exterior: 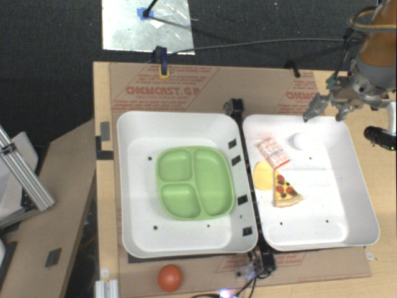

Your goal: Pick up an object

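Hand [327, 108] at upper right of frame, above the far rim of the right bin [356, 185], fingers spread, grasping nothing. In that bin's left part: pizza slice [286, 190], yellow piece [263, 176] touching it, red-and-white packet [273, 151] just above, white ball [299, 141] beside the packet. Left bin [133, 166] carries a green divided tray [195, 182]. Orange ball [170, 277] on the surface at bottom.

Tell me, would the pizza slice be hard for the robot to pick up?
Probably a bit tricky. The pizza slice lies flat on the floor of the right bin, so the gripper has little height to pinch. It looks like a small toy, so likely light and stiff. It touches a yellow piece, which might get nudged.
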Tool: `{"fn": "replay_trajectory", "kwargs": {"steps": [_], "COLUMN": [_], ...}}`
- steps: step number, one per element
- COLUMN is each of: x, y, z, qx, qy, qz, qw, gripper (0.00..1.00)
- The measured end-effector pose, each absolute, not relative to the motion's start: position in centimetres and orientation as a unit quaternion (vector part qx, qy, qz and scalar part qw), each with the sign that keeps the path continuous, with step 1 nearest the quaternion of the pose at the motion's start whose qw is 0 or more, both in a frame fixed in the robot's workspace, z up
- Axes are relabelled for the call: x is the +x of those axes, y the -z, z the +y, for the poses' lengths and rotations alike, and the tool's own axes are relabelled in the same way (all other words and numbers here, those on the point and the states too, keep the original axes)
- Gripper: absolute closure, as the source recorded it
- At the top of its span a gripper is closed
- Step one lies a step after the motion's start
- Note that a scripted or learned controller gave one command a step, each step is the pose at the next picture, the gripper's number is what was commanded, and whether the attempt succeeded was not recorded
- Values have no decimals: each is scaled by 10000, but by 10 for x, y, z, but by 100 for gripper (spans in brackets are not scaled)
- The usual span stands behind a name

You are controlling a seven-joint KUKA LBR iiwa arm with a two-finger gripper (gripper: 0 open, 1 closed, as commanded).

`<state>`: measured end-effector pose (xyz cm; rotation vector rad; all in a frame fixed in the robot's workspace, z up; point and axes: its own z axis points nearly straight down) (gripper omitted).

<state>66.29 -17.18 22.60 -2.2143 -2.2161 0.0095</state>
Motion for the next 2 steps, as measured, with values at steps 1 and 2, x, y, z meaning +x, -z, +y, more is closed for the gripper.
{"fn": "replay_trajectory", "kwargs": {"steps": [1,2], "x": [665,664], "y": [-235,-174], "z": [-171,-175], "qx": [-7059,-7064], "qy": [4,-2], "qz": [-7083,-7078], "qw": [-7,-2], "gripper": [0,0]}}
